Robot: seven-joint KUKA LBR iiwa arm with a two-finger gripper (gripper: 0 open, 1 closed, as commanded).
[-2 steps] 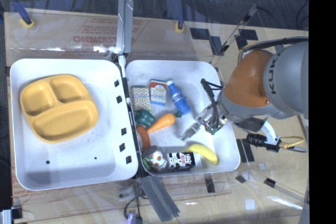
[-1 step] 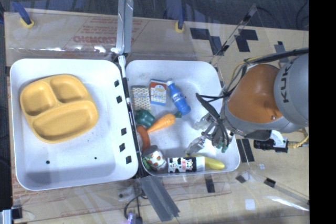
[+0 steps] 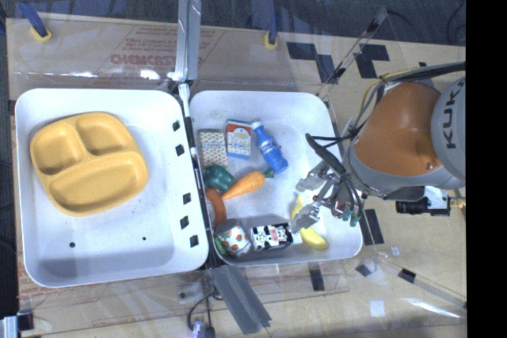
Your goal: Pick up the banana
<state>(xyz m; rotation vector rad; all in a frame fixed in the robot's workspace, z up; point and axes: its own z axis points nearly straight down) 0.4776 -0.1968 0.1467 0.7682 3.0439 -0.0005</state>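
Banana (image 3: 310, 235) lies in right bin (image 3: 317, 111), near-right corner, long axis slanting from upper left to lower right, partly hidden. Gripper (image 3: 313, 202) sits directly over its upper end; cannot tell its grip state. Carrot (image 3: 244, 185) nearby, left.

Yellow banana (image 3: 310, 235) in bin's corner

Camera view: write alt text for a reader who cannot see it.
A robot arm's claw reaches into the right bin from the right, just above a banana near the bin's front right corner. The same bin holds a carrot, a blue bottle and small cartons; the left bin holds a yellow divided tray.
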